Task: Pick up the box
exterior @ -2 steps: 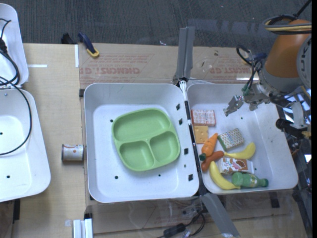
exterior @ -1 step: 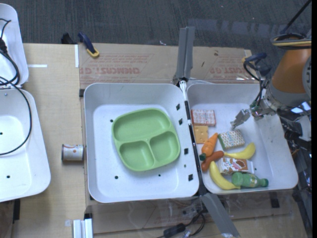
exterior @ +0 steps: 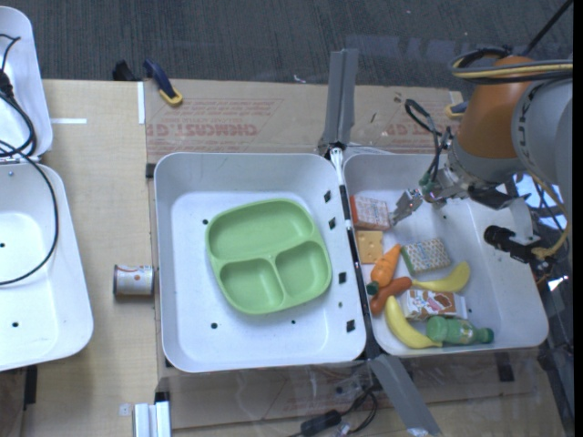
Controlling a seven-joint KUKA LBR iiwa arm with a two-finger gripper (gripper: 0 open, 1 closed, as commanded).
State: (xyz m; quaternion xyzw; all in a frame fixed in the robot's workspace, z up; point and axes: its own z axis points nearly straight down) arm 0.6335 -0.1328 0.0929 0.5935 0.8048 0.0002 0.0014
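Nearest me in the right bin [exterior: 519,326]: a green bottle [exterior: 460,332] lying on its side, touching a small carton [exterior: 424,304] and a banana [exterior: 404,326]. A second banana [exterior: 447,279] lay just behind the carton. Two carrots [exterior: 386,266] lay beside the divider. The box [exterior: 425,255], patterned and tilted, sat mid-bin between carrot and second banana, resting free on the bin floor. Behind the carrots I saw a yellow cracker [exterior: 369,246] and a reddish packet [exterior: 371,212].

Left bin [exterior: 173,271] held a green tray [exterior: 268,254], three compartments. On the counter [exterior: 109,153] beside it lay a small can [exterior: 134,280].

Farther back, the gripper [exterior: 405,209] hung over the right bin's rear, beside the packet, well apart from the box. I couldn't tell whether it was parted or closed; nothing visible in it. A blue-and-yellow clamp [exterior: 162,84] lay at the counter's far edge.
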